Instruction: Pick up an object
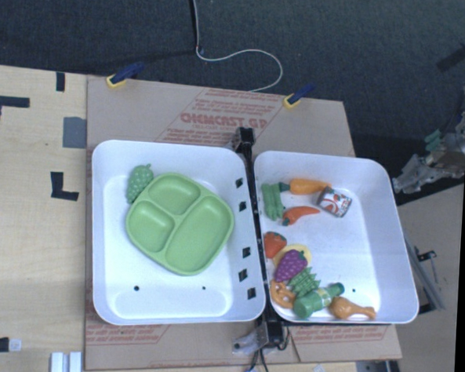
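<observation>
Presently shows gripper (432,167) just outside right bin (397,223), open or closed impossible to tell; toy vegetables (295,214) and small can (334,202) inside it, well apart from gripper.

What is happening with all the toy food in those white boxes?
Nothing is being picked up at this moment. The left bin holds a green divided plate with a bunch of green grapes beside it. The right bin holds a pile of toy food: an orange carrot, a small can, purple grapes and more along its near left side. The robot's job is to pick up one object, and every toy lies untouched in the bins.
</observation>
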Motion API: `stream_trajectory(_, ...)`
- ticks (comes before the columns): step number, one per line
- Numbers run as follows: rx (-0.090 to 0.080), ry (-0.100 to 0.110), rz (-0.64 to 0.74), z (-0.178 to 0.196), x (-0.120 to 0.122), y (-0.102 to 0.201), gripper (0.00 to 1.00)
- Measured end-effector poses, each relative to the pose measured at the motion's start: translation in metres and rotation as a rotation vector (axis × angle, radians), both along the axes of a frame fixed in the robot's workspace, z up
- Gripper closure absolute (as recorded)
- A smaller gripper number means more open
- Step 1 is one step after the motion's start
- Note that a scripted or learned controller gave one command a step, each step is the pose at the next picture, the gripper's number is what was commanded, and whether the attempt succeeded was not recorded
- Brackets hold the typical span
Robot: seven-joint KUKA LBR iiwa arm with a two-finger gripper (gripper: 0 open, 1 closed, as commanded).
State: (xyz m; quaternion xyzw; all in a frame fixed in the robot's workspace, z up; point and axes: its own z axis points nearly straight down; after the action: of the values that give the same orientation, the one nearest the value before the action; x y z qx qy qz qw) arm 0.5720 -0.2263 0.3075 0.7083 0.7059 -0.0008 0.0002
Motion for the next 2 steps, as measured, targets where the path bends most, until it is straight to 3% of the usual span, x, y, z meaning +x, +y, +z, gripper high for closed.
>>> stream_trajectory(1,-0.002,-0.006,0.001,0.059,-0.082,0.002,1.00)
stream_trajectory(2,-0.008,-0.019,0.005,0.228,-0.088,0.002,1.00)
